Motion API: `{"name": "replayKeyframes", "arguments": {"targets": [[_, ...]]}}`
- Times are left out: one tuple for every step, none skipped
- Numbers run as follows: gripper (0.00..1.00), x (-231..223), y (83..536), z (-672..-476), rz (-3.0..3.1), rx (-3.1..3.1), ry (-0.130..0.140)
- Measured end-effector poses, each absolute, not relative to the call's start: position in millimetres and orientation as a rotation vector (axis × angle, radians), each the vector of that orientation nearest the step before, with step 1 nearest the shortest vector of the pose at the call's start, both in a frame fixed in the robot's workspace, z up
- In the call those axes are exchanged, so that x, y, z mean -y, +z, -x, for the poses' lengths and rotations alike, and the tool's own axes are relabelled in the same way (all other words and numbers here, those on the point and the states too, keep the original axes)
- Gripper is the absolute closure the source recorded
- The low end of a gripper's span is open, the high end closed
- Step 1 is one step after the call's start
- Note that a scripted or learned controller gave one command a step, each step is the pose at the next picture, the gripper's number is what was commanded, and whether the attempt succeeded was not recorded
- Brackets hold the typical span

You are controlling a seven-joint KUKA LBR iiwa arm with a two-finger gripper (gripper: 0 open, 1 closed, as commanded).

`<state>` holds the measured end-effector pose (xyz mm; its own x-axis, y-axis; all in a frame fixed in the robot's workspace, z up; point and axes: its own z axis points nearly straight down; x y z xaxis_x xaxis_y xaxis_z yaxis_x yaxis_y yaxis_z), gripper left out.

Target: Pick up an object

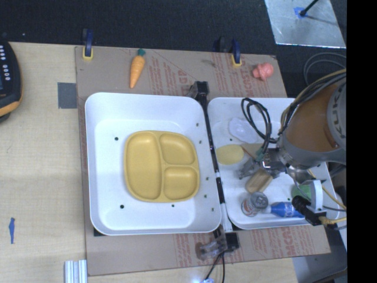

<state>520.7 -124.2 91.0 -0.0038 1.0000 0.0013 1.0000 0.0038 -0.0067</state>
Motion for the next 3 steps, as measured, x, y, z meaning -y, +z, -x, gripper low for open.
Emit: {"name": "replayKeyframes", "arguments": {"targets": [[0.00,178.9,259.5,-596.5,2.231,2.241,-0.012],[0.00,139.5,121.5,-543.1,2.207,2.215,0.012],[0.00,123.0,89.3,-495.1,2.210,2.219,0.009]]}}
